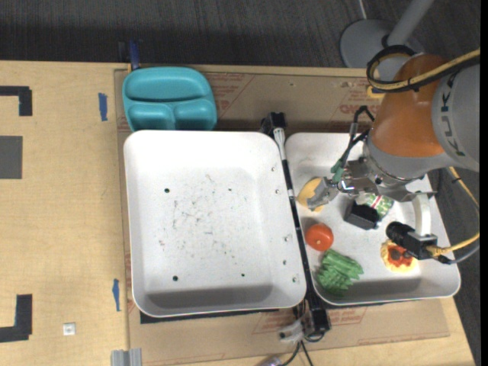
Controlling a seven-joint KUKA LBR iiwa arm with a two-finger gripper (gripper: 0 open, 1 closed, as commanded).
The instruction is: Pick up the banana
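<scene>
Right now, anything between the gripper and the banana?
Nothing visible. The gripper is already at the banana, against its right end near the right bin's left wall. The tomato and green vegetable lie below, clear of it.

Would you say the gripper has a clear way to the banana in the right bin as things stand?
Probably yes: the gripper sits right at the banana, near the right bin's left wall, with the tomato lying clear below it.

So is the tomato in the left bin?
No, the tomato lies in the right bin, next to the green vegetable.
</scene>
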